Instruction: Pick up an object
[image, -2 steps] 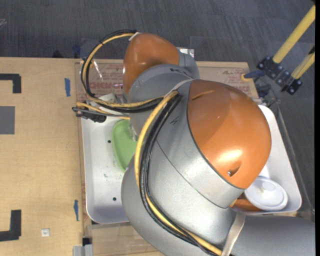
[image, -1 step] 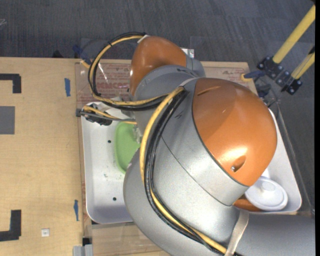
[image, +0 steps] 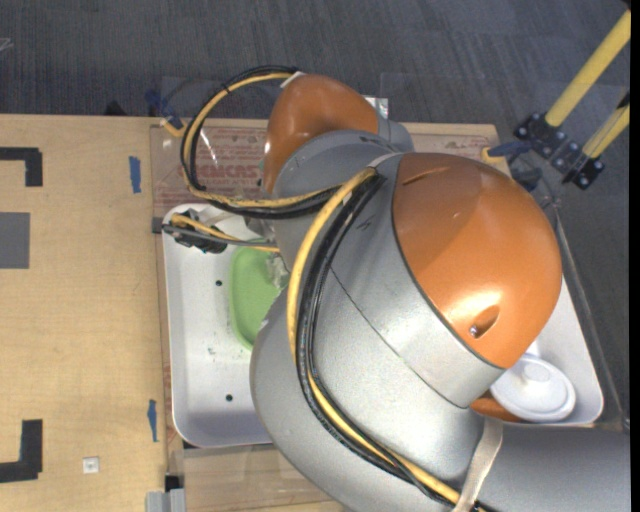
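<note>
The arm (image: 400, 330) is hogging most of the shot, leaning over the white bin (image: 195, 370). A light green object (image: 248, 295) lies in that bin, half tucked under the arm's left edge. Gripper's buried underneath, so honestly can't tell its state.

No word, brand or number can be read. The clear sheet (image: 215, 160) along the bench's far edge, behind the white bin (image: 195, 380), carries reddish print (lines of lettering, by the look of it), but it is too blurred and too far covered by the arm (image: 400, 330) to make out. The bench (image: 80, 300) bears black corner marks (image: 28, 165) and blue tape strips (image: 134, 174) toward its left edge, none with lettering.
</note>
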